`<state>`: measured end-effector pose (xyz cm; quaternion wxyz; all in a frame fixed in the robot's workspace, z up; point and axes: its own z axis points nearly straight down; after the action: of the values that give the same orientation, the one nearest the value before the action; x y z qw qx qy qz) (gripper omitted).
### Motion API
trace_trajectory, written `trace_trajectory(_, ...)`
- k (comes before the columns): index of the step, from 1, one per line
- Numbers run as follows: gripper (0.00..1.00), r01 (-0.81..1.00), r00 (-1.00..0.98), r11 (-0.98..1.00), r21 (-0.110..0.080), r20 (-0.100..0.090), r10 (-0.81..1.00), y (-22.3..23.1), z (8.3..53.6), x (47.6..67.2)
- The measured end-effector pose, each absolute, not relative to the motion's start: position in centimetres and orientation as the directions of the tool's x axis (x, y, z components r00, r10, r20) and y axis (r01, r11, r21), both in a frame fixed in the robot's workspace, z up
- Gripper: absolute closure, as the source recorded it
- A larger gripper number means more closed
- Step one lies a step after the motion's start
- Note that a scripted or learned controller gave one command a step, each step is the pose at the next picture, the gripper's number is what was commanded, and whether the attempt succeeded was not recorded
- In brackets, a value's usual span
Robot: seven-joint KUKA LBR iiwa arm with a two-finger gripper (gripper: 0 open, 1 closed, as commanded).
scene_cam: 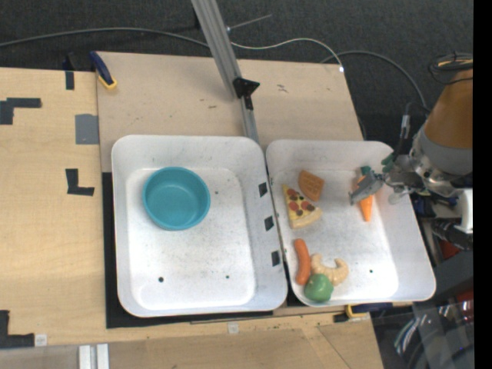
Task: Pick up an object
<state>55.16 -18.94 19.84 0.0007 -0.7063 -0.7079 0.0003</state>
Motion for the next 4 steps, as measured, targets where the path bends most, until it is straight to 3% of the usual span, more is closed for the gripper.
trace_trajectory(1, 0.0, 1.0, -0.002, 0.002, -0.002, 0.001, 1.0, -18.9, 19.8, 55.2)
trace_trajectory(3, 0.0, 1.0, -0.002, 0.002, -0.001, -0.001, 1.0, -18.8, 8.9, 54.1)
trace_trajectory(4, 1.0, 1.0, -0.003, 0.003, -0.003, 0.001, 1.0, -18.8, 10.0, 54.1)
